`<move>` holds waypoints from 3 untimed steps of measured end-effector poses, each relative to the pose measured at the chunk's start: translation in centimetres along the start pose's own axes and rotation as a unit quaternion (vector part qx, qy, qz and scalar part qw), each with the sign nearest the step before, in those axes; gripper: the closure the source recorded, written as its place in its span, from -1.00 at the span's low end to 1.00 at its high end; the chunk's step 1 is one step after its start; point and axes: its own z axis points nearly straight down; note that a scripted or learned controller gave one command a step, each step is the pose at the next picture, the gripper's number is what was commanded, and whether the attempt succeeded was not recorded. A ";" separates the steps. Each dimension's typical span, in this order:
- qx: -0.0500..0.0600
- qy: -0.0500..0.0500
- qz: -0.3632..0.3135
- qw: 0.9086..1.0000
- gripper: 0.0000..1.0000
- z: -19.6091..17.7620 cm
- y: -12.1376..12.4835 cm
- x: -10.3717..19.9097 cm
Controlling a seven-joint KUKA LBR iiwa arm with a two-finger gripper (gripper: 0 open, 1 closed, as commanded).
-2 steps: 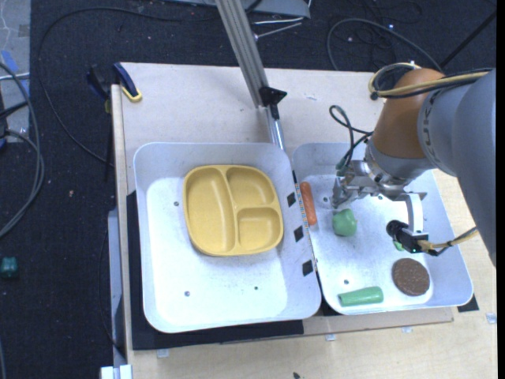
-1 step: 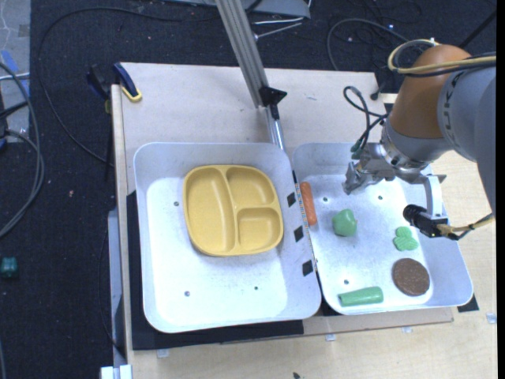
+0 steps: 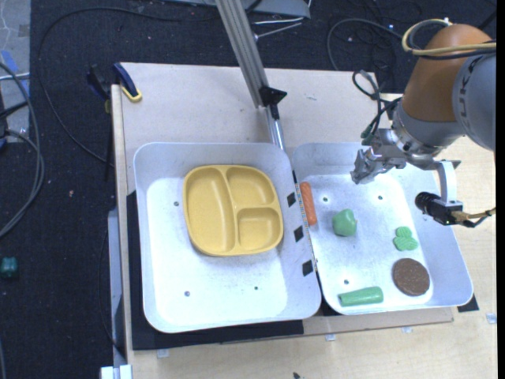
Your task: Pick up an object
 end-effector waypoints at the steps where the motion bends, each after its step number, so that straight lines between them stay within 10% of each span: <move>1: -0.001 0.000 0.000 1.000 1.00 -4.3 0.2 -0.3; 3: 0.004 0.001 -0.002 1.000 1.00 -6.1 -1.0 4.6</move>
